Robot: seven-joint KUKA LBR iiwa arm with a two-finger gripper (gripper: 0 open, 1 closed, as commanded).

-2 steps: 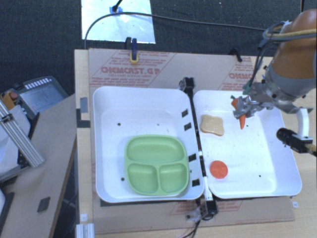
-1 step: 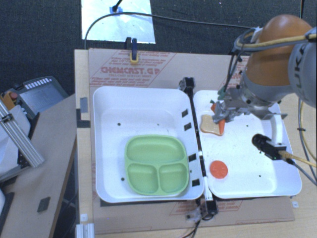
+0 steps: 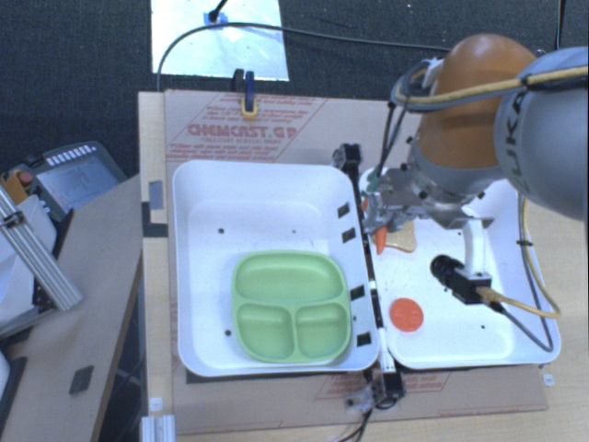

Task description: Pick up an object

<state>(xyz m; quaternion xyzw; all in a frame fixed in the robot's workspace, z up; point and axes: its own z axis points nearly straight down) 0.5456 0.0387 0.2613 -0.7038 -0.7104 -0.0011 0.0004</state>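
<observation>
Gripper [image 3: 385, 217] hangs low over tan piece [image 3: 400, 239] in right bin [image 3: 515, 334].

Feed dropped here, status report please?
End effector low in right bin, fingers hidden. Orange disc loose on bin floor. Green tray in left bin.

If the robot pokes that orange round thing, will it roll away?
Probably not. The orange disc looks flat, lying on its face on the right bin floor, so it would likely slide. It looks small and light, perhaps hard to pinch.
</observation>
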